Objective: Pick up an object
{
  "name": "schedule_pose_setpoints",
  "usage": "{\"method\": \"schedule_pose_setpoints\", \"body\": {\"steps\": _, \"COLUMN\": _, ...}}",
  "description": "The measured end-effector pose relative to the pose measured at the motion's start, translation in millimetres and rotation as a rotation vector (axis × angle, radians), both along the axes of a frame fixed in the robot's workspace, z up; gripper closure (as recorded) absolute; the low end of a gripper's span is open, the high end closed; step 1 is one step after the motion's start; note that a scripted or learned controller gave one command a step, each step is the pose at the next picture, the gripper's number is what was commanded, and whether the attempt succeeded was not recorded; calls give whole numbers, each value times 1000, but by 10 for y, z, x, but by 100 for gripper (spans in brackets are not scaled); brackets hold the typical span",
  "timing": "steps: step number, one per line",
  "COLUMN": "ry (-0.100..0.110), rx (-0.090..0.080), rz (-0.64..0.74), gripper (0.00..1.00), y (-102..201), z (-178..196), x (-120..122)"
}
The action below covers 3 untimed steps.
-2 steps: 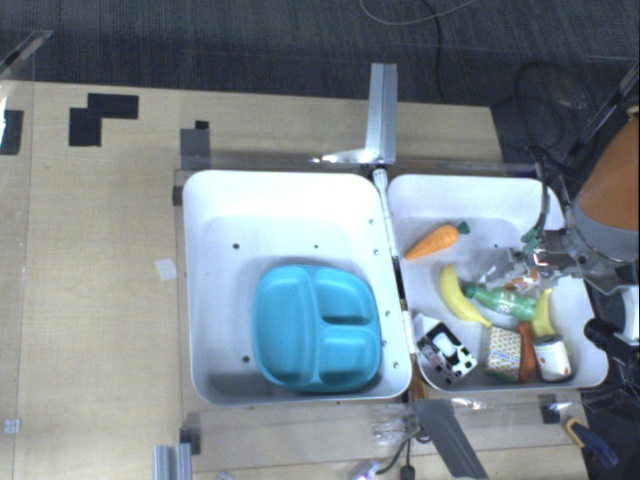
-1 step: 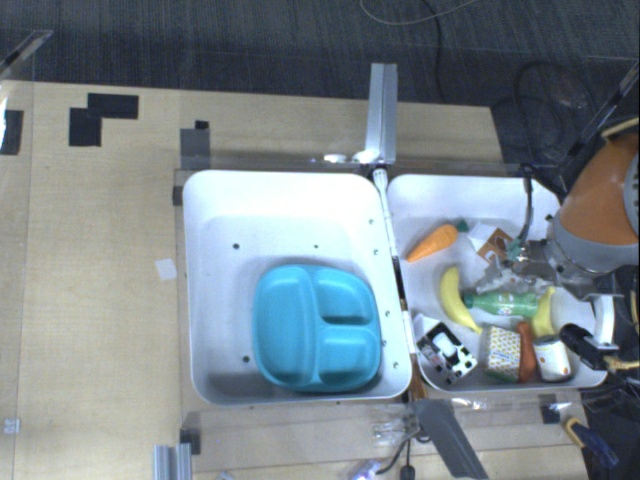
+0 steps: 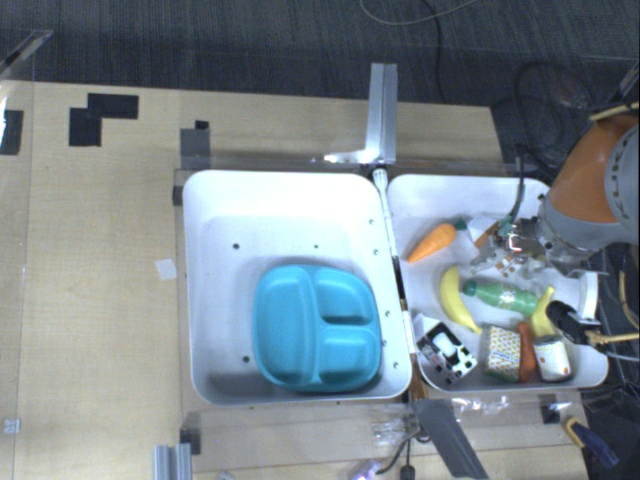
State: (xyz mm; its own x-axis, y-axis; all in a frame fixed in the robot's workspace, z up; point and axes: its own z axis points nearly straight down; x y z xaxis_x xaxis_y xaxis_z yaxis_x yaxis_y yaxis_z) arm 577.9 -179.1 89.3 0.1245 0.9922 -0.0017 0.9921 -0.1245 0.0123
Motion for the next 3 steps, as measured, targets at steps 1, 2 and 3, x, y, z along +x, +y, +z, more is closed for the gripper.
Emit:
{"method": "schedule_pose_setpoints", "body": {"steps": 1, "ry": -7, "rx": 0, "rz": 4, "gripper": 100, "y": 10, "z": 128, "x": 26}}
{"method": "schedule_pose_setpoints", "body": {"steps": 2, "ry": -7, "rx": 0, "rz": 4, "gripper": 0, "y": 10, "z": 128, "x": 26}}
{"method": "schedule_pose_setpoints", "body": {"steps": 3, "ry": 1, "rx": 1, "rz": 44, "gripper": 0, "y": 418, "z": -5, "x": 383}}
